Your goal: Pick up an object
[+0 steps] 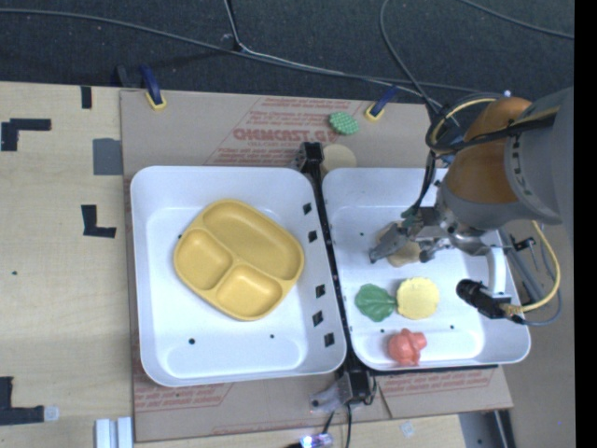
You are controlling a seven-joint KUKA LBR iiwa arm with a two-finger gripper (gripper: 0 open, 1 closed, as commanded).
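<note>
The right bin [354, 194] holds three small items near its front: a green leafy piece [375, 302], a round yellow piece [418, 298] touching its right side, and a reddish piece [407, 345] nearer the front wall. My gripper [398, 247] is low in this bin, just behind the green and yellow pieces and apart from them. The grey arm with its orange band [485, 161] comes in from the right above it. I see nothing clearly held.
The left bin [154, 343] holds a yellow divided plate [239, 258], tilted diagonally. A small green dotted object [343, 122] lies on the cardboard behind the bins. Cables loop around the wrist at the right bin's right side, and a black divider [322, 250] separates the bins.
</note>
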